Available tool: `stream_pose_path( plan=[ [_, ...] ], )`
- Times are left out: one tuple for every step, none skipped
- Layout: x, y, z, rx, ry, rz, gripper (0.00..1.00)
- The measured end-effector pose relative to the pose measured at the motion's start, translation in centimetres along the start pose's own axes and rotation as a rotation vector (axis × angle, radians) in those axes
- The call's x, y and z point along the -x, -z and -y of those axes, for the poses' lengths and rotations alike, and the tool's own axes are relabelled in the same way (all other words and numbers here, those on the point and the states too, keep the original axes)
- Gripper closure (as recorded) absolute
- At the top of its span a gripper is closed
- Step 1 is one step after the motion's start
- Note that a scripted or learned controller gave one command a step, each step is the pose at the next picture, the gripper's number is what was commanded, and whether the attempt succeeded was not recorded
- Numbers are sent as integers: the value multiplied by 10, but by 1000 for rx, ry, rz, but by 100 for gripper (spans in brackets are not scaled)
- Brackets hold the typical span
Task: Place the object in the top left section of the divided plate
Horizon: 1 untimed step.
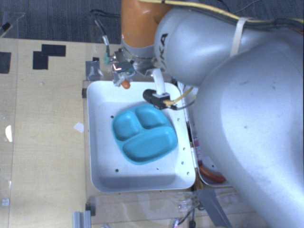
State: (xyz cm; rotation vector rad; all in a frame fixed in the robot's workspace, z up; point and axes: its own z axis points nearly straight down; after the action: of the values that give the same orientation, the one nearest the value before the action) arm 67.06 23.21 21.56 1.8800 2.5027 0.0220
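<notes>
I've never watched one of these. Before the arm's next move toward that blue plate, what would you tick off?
1. Divided plate lies flat inside the white bin: ok.
2. Top left section bare and ready: ok.
3. Small orange object sits at the gripper tip: ok.
4. Object truly clamped between the fingers: cannot tell.
5. Object above the target section: not ok, it hangs over the bin's far edge, short of the plate.
6. Path from there to the plate free of clutter: ok.
</notes>
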Motion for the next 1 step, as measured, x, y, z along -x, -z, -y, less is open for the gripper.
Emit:
stream_pose_path(
  plan=[
    [-2, 13, -2, 7, 7, 0, 100]
  ],
)
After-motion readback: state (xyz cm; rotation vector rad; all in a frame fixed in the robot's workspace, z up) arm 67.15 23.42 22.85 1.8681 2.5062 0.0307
